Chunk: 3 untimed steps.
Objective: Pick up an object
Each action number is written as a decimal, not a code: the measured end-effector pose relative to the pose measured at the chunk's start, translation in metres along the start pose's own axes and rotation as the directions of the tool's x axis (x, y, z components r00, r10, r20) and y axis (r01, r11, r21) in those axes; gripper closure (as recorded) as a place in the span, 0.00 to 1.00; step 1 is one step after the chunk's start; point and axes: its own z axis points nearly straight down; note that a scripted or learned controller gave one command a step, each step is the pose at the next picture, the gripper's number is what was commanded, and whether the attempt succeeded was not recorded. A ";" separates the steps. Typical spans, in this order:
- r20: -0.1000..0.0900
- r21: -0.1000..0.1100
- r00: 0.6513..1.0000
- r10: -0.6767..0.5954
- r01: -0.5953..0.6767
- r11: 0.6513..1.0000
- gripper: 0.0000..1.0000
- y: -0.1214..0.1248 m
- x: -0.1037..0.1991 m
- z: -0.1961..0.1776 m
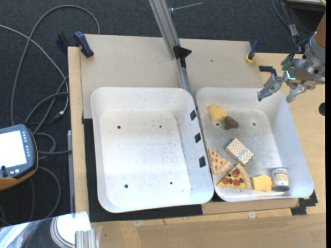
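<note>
My gripper (280,91) hangs open over the far right corner of the right bin (295,138), its two fingers spread with nothing between them. Below and left of it lie a yellow block (217,112) and a small brown piece (230,122). Further toward the front sit a dotted cracker-like square (239,151), two toy pizza slices (219,161) (234,177), a yellow cheese wedge (262,182) and a small can (280,178).
The left bin (139,149) adjoins the right one, with black clips (197,137) along the shared edge. A metal rail (165,22) runs in from the top centre. Blue clamps (84,44) (252,51) hold the board at the back.
</note>
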 end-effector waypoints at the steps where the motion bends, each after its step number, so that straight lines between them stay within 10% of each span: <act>1: 0.001 -0.005 1.000 -0.001 0.001 1.000 0.00 0.001 0.000 -0.003; 3: 0.001 0.001 1.000 0.000 0.000 1.000 0.00 0.010 -0.003 0.103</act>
